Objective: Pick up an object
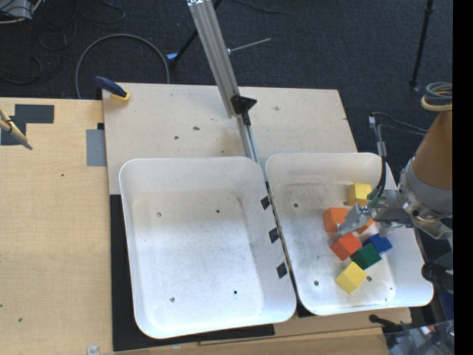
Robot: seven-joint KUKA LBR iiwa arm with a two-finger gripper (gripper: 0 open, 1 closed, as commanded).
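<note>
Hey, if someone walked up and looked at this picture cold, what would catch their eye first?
Probably the cluster of coloured blocks in the right bin: a yellow block at the top, orange ones, a blue block, a green block and another yellow one. The arm's tool reaches in from the right, low among them.

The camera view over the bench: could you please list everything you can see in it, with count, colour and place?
Bins: two, white, side by side on the bench.
Yellow blocks: two, in the right bin, one near its front, one further back.
Orange blocks: two, right bin, middle of the cluster; the second behind it.
Green block: one, right bin, between orange and yellow.
Blue block: one, right bin, beside the green.
Metal bar: one, silver, slanting up behind the bins.
Clamp: one, blue and yellow, board's back left corner.
Arm: one, grey with orange band, gripper over the blocks.
</note>
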